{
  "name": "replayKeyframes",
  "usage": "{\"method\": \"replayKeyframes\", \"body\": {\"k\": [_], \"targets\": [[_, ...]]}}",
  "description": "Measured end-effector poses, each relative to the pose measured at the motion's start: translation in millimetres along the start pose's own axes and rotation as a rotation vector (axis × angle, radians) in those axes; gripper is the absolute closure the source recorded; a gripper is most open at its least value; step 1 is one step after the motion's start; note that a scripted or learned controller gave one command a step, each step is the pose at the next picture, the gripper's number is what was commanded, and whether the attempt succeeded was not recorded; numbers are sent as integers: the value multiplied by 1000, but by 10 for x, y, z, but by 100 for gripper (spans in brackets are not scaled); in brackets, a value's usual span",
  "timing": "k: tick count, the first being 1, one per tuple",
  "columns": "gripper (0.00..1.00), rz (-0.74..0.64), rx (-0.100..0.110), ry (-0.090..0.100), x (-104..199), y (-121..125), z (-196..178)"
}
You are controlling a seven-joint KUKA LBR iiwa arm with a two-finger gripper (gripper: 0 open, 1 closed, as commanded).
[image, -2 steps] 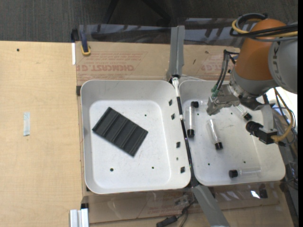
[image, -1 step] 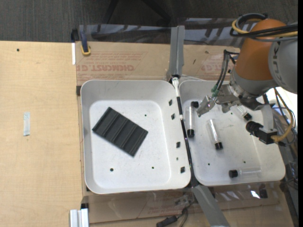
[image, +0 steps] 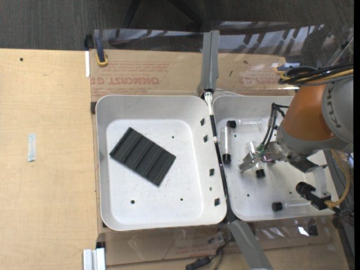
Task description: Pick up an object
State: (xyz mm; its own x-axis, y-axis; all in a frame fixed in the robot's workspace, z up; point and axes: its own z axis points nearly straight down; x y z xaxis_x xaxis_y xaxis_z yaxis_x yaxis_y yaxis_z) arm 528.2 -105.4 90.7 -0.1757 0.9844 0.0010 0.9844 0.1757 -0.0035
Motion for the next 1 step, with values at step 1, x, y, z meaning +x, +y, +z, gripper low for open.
{"method": "replayKeyframes", "body": {"k": [1], "targets": [[0, 0, 0, 0, -1, 0, 0]]}}
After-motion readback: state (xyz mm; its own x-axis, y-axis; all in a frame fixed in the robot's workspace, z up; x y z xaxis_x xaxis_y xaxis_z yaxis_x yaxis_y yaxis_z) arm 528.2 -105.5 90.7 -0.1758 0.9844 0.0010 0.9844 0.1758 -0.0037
